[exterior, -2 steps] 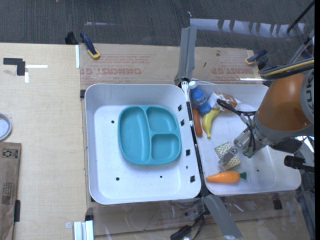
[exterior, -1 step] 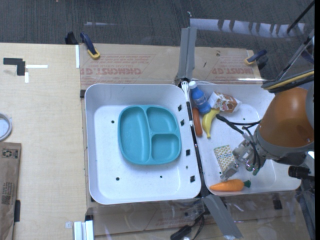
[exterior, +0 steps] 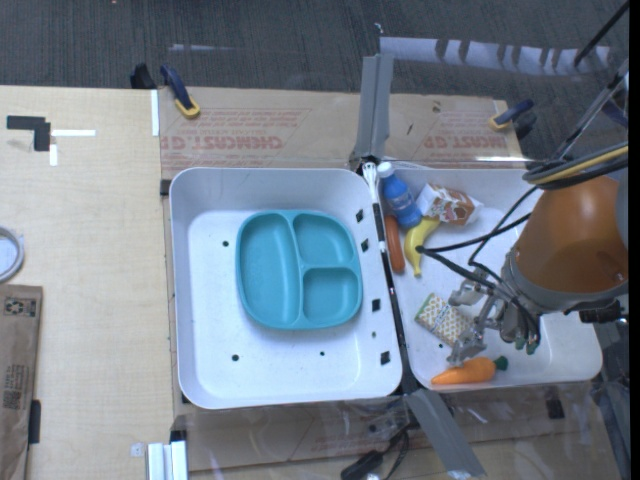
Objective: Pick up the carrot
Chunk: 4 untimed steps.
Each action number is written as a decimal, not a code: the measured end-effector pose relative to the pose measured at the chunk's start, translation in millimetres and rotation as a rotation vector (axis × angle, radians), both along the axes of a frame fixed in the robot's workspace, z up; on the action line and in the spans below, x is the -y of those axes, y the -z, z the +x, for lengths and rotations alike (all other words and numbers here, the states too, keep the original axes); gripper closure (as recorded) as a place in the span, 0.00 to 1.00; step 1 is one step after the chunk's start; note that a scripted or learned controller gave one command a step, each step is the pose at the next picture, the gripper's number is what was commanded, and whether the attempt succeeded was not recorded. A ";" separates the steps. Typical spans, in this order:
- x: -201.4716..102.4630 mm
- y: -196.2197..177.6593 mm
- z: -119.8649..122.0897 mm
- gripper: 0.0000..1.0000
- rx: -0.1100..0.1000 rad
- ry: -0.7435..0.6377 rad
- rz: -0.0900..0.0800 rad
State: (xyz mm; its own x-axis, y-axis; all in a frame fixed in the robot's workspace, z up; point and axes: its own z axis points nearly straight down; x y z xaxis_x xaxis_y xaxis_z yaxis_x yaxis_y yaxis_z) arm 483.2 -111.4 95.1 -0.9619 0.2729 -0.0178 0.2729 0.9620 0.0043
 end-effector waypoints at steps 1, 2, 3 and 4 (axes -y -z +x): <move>32.8 -2.2 2.2 0.00 0.008 -0.405 -0.011; 106.6 -0.3 12.6 0.00 -0.002 -0.494 -0.009; 108.7 0.7 4.9 0.00 -0.004 -0.645 -0.010; 107.8 0.7 6.0 0.00 -0.005 -0.803 -0.011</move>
